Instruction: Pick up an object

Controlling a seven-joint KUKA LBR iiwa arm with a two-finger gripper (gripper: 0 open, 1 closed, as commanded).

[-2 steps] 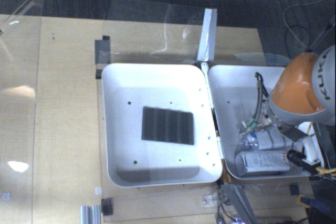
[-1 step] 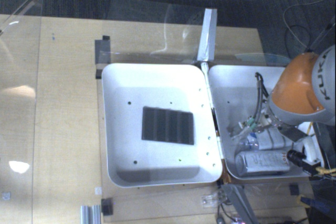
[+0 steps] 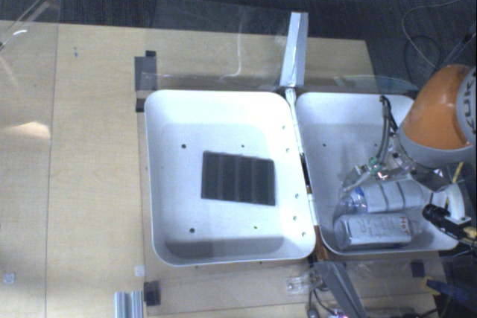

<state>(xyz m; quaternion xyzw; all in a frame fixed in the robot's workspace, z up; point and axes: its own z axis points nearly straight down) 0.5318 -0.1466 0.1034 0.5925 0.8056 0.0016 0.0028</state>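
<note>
In the right bin (image 3: 328,130), the arm's orange band (image 3: 441,115) hangs over the far right side. Below it, the gripper (image 3: 378,173) is low among the objects in the bin's front half. A clear plastic bottle with a blue cap (image 3: 373,197) lies right under the gripper. In front of the bottle lies a silver-grey packet with a red and white label (image 3: 375,229). A dark ribbed rectangular pad (image 3: 238,178) lies flat in the middle of the left bin (image 3: 171,115).
A metal post (image 3: 295,48) stands behind the seam between the bins. Black brackets (image 3: 147,71) sit at the left bin's corners. Cables (image 3: 440,18) hang at the far right, and a clear sheet covers the bench on the left.
</note>
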